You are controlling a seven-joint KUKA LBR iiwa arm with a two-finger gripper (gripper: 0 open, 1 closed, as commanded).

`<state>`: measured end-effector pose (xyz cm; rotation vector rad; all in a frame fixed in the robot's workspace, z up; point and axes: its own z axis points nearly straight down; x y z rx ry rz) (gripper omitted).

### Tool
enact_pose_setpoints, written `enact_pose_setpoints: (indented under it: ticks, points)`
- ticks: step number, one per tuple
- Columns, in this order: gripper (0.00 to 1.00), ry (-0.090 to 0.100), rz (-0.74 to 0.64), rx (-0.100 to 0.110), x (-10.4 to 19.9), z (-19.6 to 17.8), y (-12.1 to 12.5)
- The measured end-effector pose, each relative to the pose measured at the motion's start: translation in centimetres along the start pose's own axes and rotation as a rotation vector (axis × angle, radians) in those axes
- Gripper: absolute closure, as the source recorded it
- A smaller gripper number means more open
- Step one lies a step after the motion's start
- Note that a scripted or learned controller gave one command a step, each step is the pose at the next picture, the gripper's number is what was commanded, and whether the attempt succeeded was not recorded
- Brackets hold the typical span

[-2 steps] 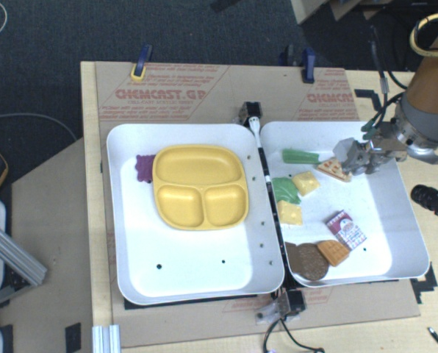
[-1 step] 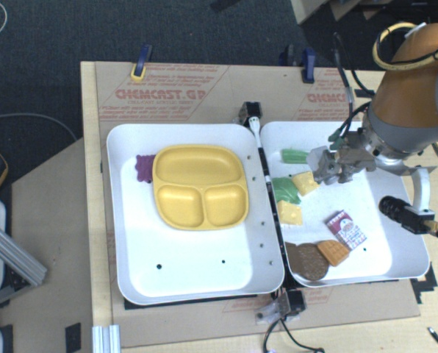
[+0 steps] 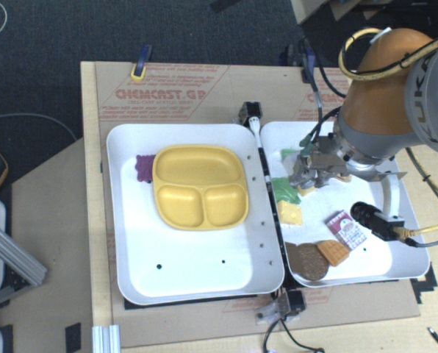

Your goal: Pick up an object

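My gripper (image 3: 307, 176) hangs low in the right bin (image 3: 377, 262), near its left wall. Just below and left of it lies a green object (image 3: 284, 191), touching or nearly touching the gripper tip. A yellow wedge (image 3: 290, 214) sits right under the green one. Further toward the front lie a dark brown round disc (image 3: 308, 262), an orange cracker-like piece (image 3: 334, 252) and a small purple and white packet (image 3: 346, 231). A small green and white scrap (image 3: 288, 154) shows behind the gripper. Nothing can be seen held in the gripper.
The left bin (image 3: 189, 274) holds a yellow divided plate (image 3: 200, 186) with a purple object (image 3: 144, 168) at its left edge. The ridge between the bins (image 3: 267, 190) runs just left of the gripper. The arm's orange band (image 3: 384, 87) looms over the right bin's back.
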<state>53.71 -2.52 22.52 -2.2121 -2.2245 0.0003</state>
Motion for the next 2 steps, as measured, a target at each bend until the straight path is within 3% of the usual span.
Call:
enact_pose_setpoints:
  ticks: [2]
  points:
    - [1.0, 0.0, 0.0, 0.001, 8.7, -0.8, -3.8]
